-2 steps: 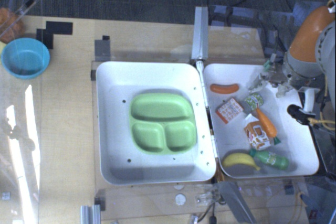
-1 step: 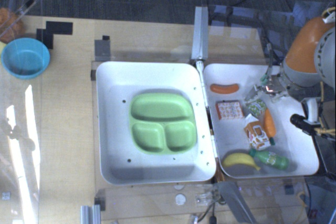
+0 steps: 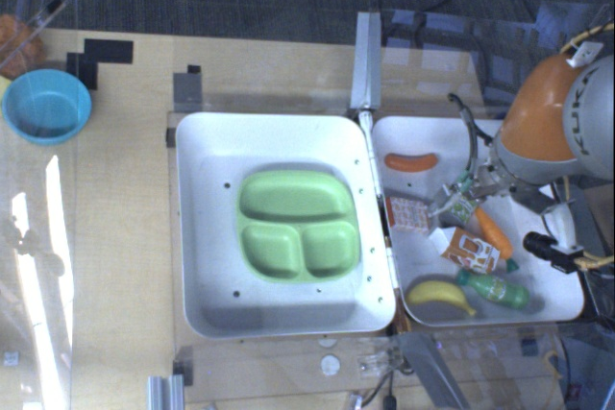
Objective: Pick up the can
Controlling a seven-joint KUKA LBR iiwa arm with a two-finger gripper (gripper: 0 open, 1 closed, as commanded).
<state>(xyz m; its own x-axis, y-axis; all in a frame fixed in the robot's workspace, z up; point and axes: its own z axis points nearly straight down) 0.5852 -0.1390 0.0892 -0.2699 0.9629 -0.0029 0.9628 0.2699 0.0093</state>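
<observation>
Can [image 3: 408, 213] lies on its side in right bin [image 3: 577, 307], against left wall, long axis roughly left-right. Gripper [image 3: 459, 200] hovers just right of it, slightly far side. Whether pincer spread or pressed: cannot tell.

The arm [image 3: 567, 125] is grey with a rounded orange band, dark lettering and thin black cables alongside.

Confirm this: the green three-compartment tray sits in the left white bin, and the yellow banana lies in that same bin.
Wrong about the yellow banana: the camera view shows it in the right white bin, near its front edge. The green three-compartment tray does sit in the left white bin.
</observation>
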